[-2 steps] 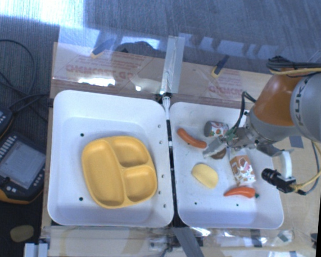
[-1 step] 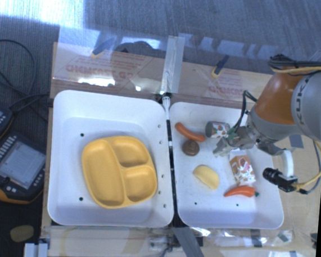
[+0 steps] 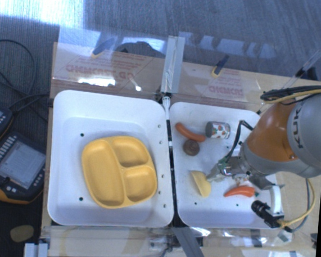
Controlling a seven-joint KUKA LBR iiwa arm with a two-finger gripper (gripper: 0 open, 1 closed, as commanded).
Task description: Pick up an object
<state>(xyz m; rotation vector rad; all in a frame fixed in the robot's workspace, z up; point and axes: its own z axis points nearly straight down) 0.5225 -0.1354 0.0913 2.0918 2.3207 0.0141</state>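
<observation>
Arm over right bin, jaws low by the carrot

Surface (image 3: 63,82) carries two shallow white bins side by side. Left bin (image 3: 71,116) has a yellow divided tray (image 3: 119,171) lying near its centre, w/ three compartments. Right bin (image 3: 220,215) holds the loose items: sausage-like orange-red piece (image 3: 189,132) near the far left corner, small can w/ printed label (image 3: 218,129) on its side just right of it, round brown item (image 3: 191,147) just below the sausage piece, pale yellow wedge (image 3: 201,184) toward the near left part, orange carrot-like piece (image 3: 240,191) near the right-centre.

KUKA arm (image 3: 286,140) comes in from the right edge, orange band above the wrist, covering the bin's far right corner. Gripper (image 3: 224,172) sits low betw. the yellow wedge and the carrot piece, close to the latter. Can't tell whether the jaws are spread or closed; nothing visibly betw. them.

Off the surface, on the left: teach pendant (image 3: 7,164) on the dark floor w/ black cables.
</observation>
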